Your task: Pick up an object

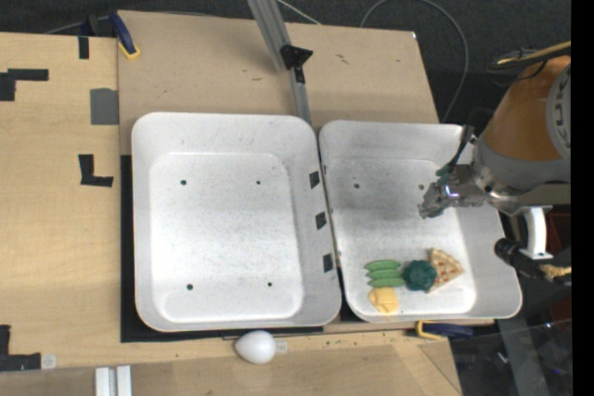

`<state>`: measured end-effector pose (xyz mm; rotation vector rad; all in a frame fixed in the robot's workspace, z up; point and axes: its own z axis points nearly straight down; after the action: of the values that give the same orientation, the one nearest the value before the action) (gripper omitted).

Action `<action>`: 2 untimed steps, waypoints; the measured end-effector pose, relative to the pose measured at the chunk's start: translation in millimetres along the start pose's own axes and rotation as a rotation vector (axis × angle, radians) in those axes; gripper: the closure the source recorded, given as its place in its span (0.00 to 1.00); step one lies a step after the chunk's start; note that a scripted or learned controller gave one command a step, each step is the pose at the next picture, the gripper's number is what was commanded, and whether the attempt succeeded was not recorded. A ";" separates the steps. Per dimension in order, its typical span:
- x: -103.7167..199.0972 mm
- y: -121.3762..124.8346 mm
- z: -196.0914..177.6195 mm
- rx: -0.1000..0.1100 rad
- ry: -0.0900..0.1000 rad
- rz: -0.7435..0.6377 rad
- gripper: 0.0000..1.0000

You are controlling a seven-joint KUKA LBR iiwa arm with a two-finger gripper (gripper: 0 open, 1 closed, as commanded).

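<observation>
We see the grey arm with its orange band (529,121) reaching in from the right, its two-finger gripper (434,202) poised over the right shallow white plastic bin (371,162), about midway along the bin's right half. The gripper is small and dark against the speckled floor, and we cannot tell whether it stands apart or closed; nothing shows clamped in it. The things to pick lie in a cluster at the near end of that same bin, clearly nearer to us than the gripper and apart from it. There we make out a green ridged pod-shaped toy (381,271), a dark green rounded lumpy toy (420,275) just to its right and touching it, a small yellow blocky toy (384,299) just on the near side of the green pod, and a tan wedge with a criss-cross pattern (446,266) to the right of the dark green lump, lying closest to the gripper but still separate from it. The left shallow white plastic bin (223,218) sits beside the right one, their edges meeting in the middle. On the wooden bench (56,199), just outside the near edge of the left bin, lies a white egg-shaped object (255,347).
</observation>
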<state>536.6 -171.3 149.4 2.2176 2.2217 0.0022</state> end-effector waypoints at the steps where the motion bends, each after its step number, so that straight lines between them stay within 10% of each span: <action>1: 2.2 1.2 -42.3 0.000 0.000 0.000 1.00; 2: 2.4 2.6 -95.4 -0.002 -0.001 0.000 1.00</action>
<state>538.9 -168.9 244.8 2.2162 2.2205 0.0034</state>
